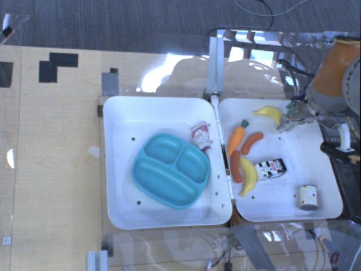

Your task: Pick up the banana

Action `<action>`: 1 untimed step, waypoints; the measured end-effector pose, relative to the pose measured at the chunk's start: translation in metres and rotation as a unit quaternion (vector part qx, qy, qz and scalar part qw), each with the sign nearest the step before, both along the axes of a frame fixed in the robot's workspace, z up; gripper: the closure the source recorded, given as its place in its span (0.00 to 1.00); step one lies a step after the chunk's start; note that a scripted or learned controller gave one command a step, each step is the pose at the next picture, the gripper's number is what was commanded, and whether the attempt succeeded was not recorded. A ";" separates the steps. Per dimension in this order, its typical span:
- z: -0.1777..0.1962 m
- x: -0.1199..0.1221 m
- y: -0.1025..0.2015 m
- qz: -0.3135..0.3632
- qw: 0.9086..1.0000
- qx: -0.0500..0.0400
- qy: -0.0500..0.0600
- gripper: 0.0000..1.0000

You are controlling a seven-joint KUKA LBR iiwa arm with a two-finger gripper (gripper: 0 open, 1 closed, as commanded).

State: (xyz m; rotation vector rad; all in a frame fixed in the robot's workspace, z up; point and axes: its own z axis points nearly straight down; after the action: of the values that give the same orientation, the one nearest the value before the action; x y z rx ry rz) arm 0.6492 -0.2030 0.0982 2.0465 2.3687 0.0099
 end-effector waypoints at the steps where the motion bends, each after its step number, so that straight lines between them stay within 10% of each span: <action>1: 0.000 0.000 0.000 0.000 1.000 0.000 0.000 0.00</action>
State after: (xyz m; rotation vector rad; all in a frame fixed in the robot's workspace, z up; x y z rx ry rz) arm 0.6494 -0.2030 0.0984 2.0460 2.3682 0.0105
